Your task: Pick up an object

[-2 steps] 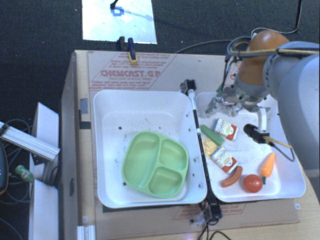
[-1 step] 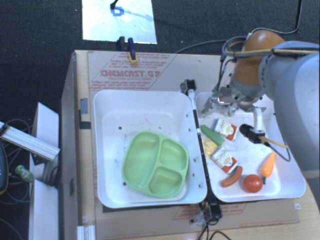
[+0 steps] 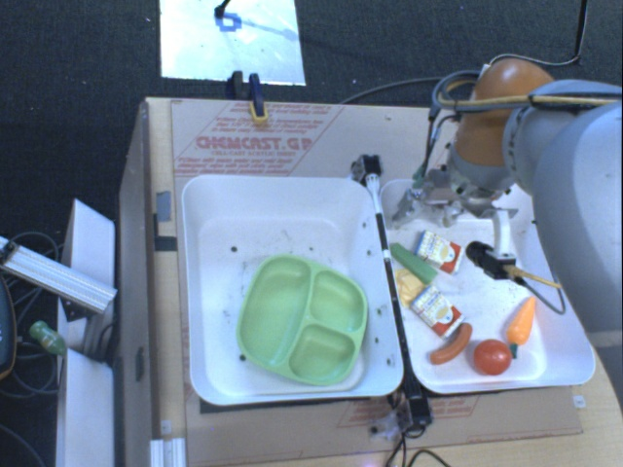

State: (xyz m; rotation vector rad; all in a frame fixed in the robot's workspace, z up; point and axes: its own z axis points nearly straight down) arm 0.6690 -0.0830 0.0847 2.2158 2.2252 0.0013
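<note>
Table (image 3: 389,129) with a brown sheet on top, red print reads "CHEMCAST GP" (the smaller lines under it are too fine to read). Grey arm (image 3: 569,154) comes in from the right. Two white bins side by side: the left bin (image 3: 209,261) carries a green divided plate (image 3: 304,317), and the right bin (image 3: 565,363) carries all the small stuff.

The pincer (image 3: 428,202) hovers over the far left corner of the right bin. Can't tell how far open it is, and nothing visible in it.

Small items, all in the right bin:
- green stick (image 3: 414,263), by the divider wall
- upper carton (image 3: 438,251), nearest the pincer
- lower carton (image 3: 435,309) (print on both unreadable)
- carrot (image 3: 522,321)
- sausage (image 3: 452,343)
- tomato (image 3: 492,357), just beside the sausage

Step, as I judge it: approach, with no grasp made yet. The likely target is the upper carton or the green stick. The next move calls for centring over one item and descending clear of the bin wall, then closing.
</note>
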